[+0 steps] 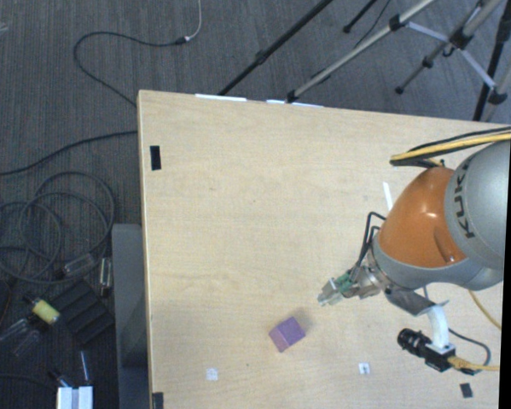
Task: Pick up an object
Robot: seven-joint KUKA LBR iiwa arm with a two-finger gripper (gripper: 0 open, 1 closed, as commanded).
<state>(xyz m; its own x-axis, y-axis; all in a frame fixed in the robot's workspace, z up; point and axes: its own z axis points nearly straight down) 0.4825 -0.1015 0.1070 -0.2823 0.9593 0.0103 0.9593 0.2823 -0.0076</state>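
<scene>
**benchwatcher:** So what can you actually make out here? The arm (459, 227) comes in from the right and gets cut off by the frame edge, so most of the grey body is gone. The orange band hides a good chunk of the wooden surface (238, 207) under it.

**gripnoob:** Yeah, and the gripper (343, 289) is a small greenish-grey blur poking out left of the wrist. I honestly can't tell whether the fingers are apart or together, too small and smeary. I can't see anything between them either.

**benchwatcher:** The task thing is easy though: a small purple block (287, 334) lying flat on the wood, below and to the left of the gripper, near it but clearly apart.

**gripnoob:** There's a black cylindrical part (423, 347) with a yellow cable under the wrist, can't say what it is. Two tiny pale specks sit on the wood near the bottom, too small to identify.

**benchwatcher:** Containers? I can't pick out any bin walls, just a plain tan surface. The block rests on that. The left floor is a tangle of black cables (40, 231).
</scene>
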